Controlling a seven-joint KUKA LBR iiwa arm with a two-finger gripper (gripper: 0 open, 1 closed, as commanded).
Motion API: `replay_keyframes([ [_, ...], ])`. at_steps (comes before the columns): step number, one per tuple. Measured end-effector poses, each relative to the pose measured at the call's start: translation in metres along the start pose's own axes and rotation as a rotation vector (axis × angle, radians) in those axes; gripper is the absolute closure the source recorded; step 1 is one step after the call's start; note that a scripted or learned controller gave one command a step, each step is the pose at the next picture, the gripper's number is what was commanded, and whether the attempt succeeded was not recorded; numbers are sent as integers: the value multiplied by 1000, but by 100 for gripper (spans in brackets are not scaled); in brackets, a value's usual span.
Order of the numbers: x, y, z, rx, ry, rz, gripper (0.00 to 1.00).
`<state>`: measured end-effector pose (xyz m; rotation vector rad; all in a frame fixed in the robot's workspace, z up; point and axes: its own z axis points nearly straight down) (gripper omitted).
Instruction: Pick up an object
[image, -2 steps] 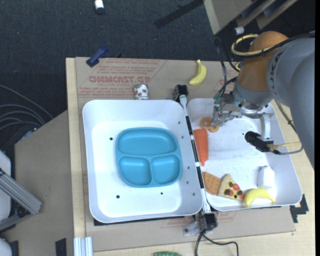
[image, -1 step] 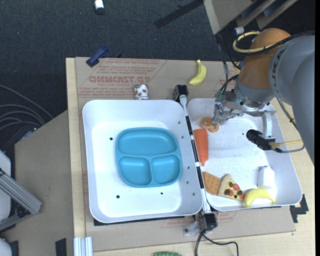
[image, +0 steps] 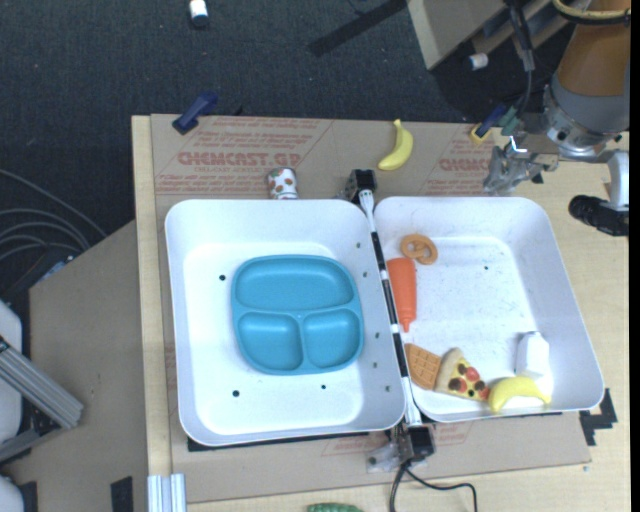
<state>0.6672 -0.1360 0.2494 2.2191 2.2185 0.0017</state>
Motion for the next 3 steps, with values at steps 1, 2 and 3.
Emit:
replay_keyframes([
  [1,33,0,-11,1,2,-1,100],
  [2,84,-10,-2,5,3,-1,100],
  [3,108,0,-10,1,2,-1,100],
])
